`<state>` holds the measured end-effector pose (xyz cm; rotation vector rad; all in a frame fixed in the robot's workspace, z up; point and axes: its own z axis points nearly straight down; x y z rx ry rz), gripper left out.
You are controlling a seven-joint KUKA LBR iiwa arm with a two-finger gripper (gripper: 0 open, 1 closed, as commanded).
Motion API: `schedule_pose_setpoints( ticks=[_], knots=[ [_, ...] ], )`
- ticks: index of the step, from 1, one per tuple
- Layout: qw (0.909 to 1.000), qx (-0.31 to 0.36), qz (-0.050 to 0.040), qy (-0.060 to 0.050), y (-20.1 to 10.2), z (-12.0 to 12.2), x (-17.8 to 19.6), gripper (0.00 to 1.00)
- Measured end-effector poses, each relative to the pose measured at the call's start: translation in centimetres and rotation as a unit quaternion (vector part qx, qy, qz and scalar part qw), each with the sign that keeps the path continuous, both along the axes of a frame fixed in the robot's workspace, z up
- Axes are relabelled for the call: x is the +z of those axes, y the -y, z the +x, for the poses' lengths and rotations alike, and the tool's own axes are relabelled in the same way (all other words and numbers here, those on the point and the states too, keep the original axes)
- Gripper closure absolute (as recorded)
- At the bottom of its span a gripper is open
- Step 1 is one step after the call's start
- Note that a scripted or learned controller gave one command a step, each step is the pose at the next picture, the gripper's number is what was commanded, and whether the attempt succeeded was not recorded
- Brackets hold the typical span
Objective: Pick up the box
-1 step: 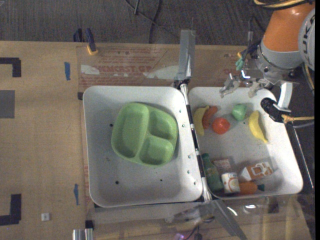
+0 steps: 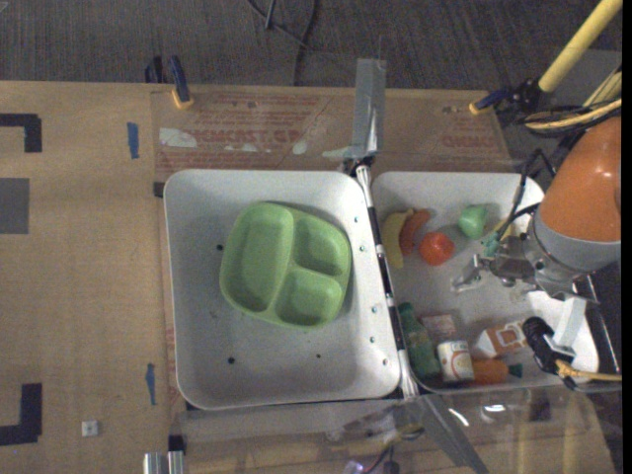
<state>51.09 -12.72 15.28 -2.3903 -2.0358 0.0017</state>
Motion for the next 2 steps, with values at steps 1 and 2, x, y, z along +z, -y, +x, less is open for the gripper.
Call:
schedule_pose_setpoints(
  ticks=[1, 2],
  knots=[
    [0.9987, -0.052, -0.0009, 0.005, -3.1, -0.3, -6.4, 0.0],
    [0.9957, -0.093, -0.0007, 0.001, 0.7, 4.0, 7.5, 0.0]
  ],
)
